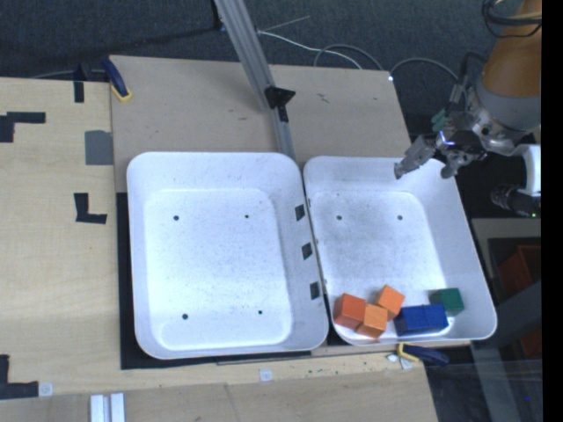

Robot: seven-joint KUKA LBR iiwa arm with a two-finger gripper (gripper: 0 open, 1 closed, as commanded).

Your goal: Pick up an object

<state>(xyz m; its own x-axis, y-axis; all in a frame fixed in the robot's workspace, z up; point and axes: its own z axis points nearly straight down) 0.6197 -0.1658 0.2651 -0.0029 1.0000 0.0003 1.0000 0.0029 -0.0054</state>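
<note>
The pincer (425,159) is seen at the far right rim of the right bin (369,227), hanging from the grey arm (510,69) with its orange band. Two dark fingers can be made out, one pointing left toward the bin's corner and one shorter beside it, and they appear spread, with nothing between them.

The objects to be picked lie well apart from the pincer, gathered along the near wall of the same bin, toward the viewer from where the pincer hangs. An orange block (352,309) is found there, touching or nearly touching a second orange block (390,300) and a third (375,320); just beside them a blue block (420,320) lies flat, and a small green block (449,301) sits at its far end. The left bin (211,253) lies further off, across the shared rim.

These pieces are judged to be light, stiff blocks (probably wood or foam), unlikely to deform or break but easily nudged across the smooth bin floor. The blue block, being longest and least crowded, would best be taken across its narrow width; the orange ones are packed too closely for fingers to be slipped between them.
</note>
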